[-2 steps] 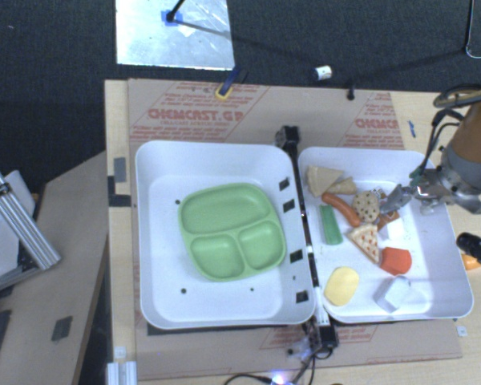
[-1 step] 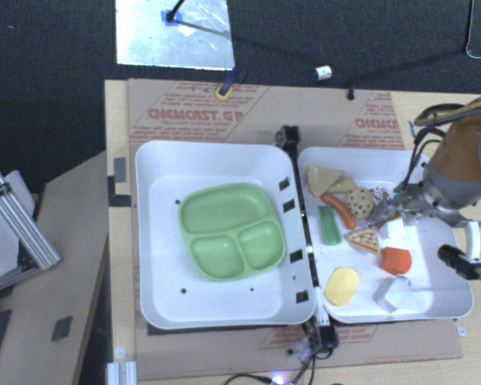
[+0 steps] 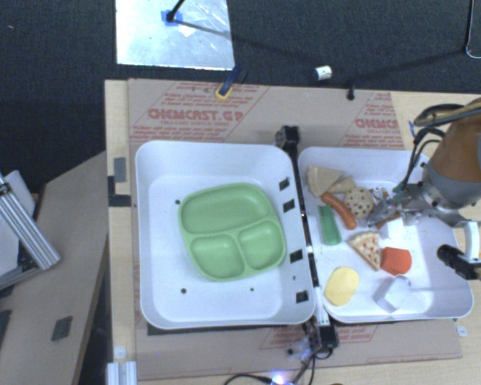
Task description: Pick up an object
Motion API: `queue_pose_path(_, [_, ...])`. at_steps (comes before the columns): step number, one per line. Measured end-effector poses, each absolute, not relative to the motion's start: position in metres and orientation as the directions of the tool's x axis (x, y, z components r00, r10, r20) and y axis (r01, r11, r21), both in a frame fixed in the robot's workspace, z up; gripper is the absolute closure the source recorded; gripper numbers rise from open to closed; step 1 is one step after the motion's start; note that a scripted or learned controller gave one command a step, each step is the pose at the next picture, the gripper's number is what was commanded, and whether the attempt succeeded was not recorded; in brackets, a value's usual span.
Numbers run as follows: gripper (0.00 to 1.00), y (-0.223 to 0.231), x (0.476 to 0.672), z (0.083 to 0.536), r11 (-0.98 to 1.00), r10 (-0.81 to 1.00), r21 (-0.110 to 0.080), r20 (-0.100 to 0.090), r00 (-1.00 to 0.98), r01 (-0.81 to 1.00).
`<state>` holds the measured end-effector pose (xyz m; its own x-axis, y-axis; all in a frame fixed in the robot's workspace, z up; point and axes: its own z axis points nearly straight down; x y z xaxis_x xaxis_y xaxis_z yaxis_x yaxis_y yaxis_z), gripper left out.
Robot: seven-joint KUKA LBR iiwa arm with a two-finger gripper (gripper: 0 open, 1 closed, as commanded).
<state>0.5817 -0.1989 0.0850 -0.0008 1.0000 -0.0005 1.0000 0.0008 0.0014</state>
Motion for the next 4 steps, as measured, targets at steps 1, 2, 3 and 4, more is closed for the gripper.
queue_pose_path(1, [1.00, -0.200, 0.583, 0.097, 0.001, 1.000, 0.007, -0.003, -0.001, 1.000])
queue_pose_path(2, [1.00, -0.195, 0.579, 0.159, 0.004, 1.000, 0.005, -0.002, -0.004, 1.000])
queue_pose_path(3, [1.00, -0.198, 0.576, 0.222, 0.004, 1.000, 0.008, -0.003, -0.004, 1.000])
queue_pose_path(4, [1.00, -0.198, 0.577, 0.225, 0.004, 1.000, 0.003, -0.001, -0.004, 1.000])
